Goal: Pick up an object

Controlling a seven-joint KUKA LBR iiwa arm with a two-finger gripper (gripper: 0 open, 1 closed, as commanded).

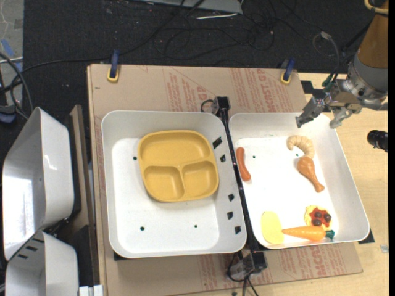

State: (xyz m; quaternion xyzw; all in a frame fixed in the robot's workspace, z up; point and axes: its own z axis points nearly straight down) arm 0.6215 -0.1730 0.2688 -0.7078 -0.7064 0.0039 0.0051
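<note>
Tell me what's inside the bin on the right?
The right bin holds a hot dog, croissant, chicken drumstick, carrot, a pale yellow slice, and a small berry tart. The carrot covers a bit of the slice's edge.

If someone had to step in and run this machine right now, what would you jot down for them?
End effector: open, holding nothing, hovering over the top right corner of the right bin.
Right bin holds: croissant, drumstick, hot dog, carrot, a yellow slice and a small pastry with berries.
Left bin holds a yellow divided plate.
Done: nothing picked up yet.
Left: lower onto one item, grip and lift. The croissant looks closest.
</note>
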